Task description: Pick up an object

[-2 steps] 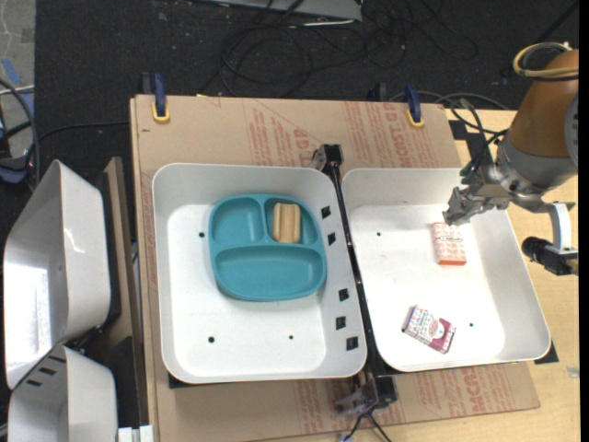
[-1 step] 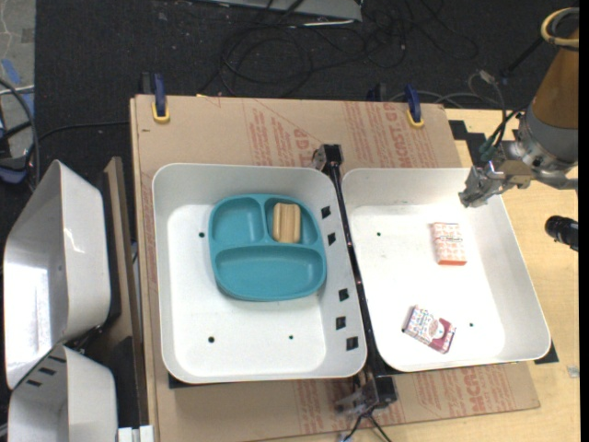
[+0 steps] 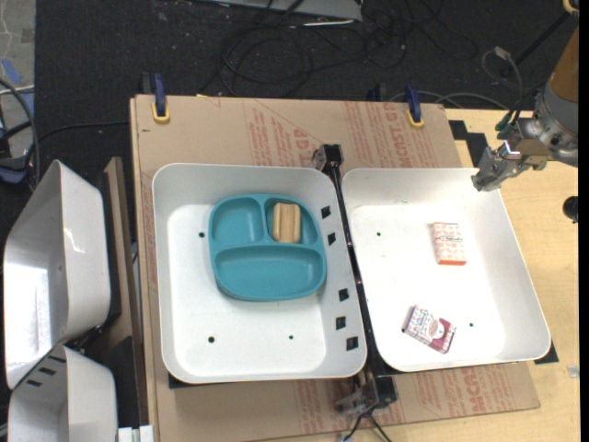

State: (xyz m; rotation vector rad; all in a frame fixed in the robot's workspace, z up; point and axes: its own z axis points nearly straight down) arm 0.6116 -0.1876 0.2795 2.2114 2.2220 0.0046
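Observation:
In the right bin point(image 3: 515, 274) lie two small packets: an orange-and-white one point(image 3: 448, 243) toward the upper middle and a red-and-white one point(image 3: 429, 328) near the front. In the left bin point(image 3: 184, 339) rests a teal divided plate point(image 3: 267, 249) with a tan wooden block point(image 3: 287, 223) in its upper right compartment. My gripper point(image 3: 490, 172) hangs at the right bin's far right corner, above the rim and well away from both packets. Nothing shows between its fingers.
Both bins sit on a brown cardboard sheet point(image 3: 276, 127) held by blue clamps point(image 3: 160, 99) at the back. White containers point(image 3: 55, 256) stand at the far left. Cables lie on the dark floor behind the bench.

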